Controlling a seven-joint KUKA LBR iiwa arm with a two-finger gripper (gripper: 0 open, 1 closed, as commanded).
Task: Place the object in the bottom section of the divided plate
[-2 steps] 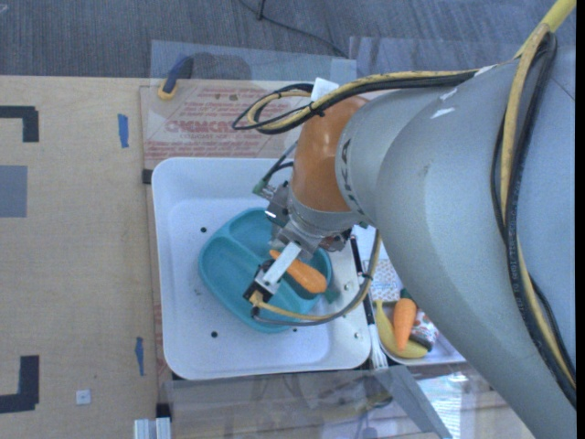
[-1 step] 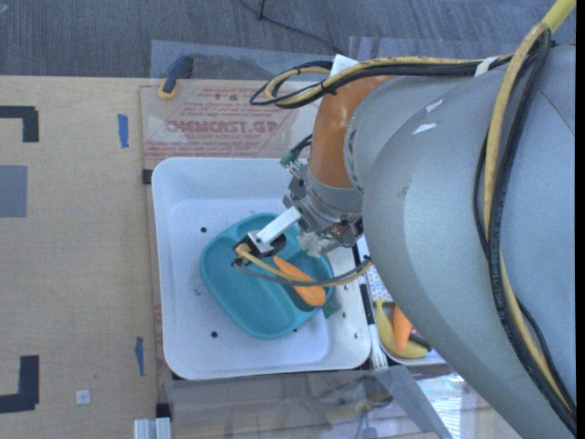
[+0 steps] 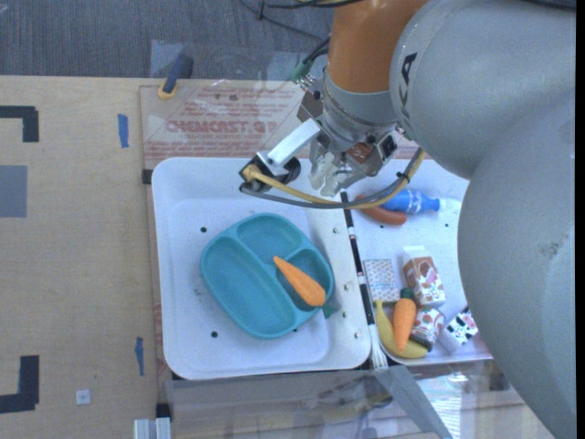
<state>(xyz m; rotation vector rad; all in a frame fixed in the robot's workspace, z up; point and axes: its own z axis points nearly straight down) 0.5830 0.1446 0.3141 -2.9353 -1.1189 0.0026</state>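
At the near edge, toward five o'clock, a smooth orange carrot (image 3: 403,318) and a yellow banana (image 3: 393,337) are seen lying together in the right bin (image 3: 454,230), with small printed cartons (image 3: 422,280) just behind them. A black-and-white patterned item at the bin's near corner is partly cut off by the grey arm (image 3: 512,154), and its kind cannot be made out.

Left of these, the left bin (image 3: 174,273), a shallow white tray with rounded corners, is occupied by the divided plate (image 3: 265,274), teal, glossy and rounded. A second orange carrot (image 3: 300,281), tapered and matte, is laid across the plate's right-hand compartment at about three o'clock from the plate's centre; its thick end reaches the rim.

Farther back, at twelve o'clock from the plate, the gripper (image 3: 331,174) is poised above the divider between the bins. Nothing is seen between its pale fingers, and their spacing cannot be judged. A blue bottle (image 3: 413,203) and a red-orange piece beside it are partly masked by cable loops. Much of the right bin is hidden beneath the arm.
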